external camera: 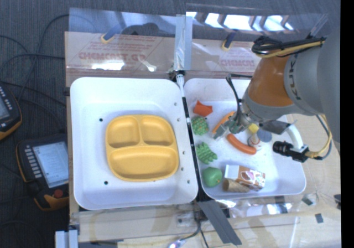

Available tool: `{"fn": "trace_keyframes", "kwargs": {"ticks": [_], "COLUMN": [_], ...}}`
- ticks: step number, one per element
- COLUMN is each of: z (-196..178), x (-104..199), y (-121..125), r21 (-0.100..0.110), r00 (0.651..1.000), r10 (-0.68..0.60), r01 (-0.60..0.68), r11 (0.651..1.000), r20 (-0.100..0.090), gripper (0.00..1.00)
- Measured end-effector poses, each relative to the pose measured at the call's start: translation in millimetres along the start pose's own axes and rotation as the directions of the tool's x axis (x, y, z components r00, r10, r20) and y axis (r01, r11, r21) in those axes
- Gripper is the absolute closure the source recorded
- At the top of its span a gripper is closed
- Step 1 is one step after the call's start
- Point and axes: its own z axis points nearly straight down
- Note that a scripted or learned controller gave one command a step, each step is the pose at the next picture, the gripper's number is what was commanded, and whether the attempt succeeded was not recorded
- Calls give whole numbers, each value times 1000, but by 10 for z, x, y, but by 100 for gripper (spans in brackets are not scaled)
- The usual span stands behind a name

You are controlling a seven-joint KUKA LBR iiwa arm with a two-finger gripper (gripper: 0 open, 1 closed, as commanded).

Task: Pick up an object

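The small printed cardboard carton [251, 177] lies below the gripper [237, 126], whose opening I cannot tell, hovering low over crowded toys, the slim orange-red plastic sausage [241, 143] just beneath, so it may nudge neighbours and grasp nothing.

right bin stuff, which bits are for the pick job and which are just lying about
For the job:
- pincer, low in the right bin
- orange carrot and red sausage close by it
- green broccoli, green apple, snack box

Lying about:
- yellow tray in the left bin
- handheld pendant off the bench
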Motion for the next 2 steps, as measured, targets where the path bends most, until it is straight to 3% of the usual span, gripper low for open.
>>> {"fn": "trace_keyframes", "kwargs": {"ticks": [1,2], "z": [-820,-819], "x": [407,404], "y": [723,719], "r21": [17,18], "r00": [999,999], "r10": [-34,-33], "r01": [34,33], "r11": [999,999], "r20": [-9,-9], "gripper": [100,0]}}
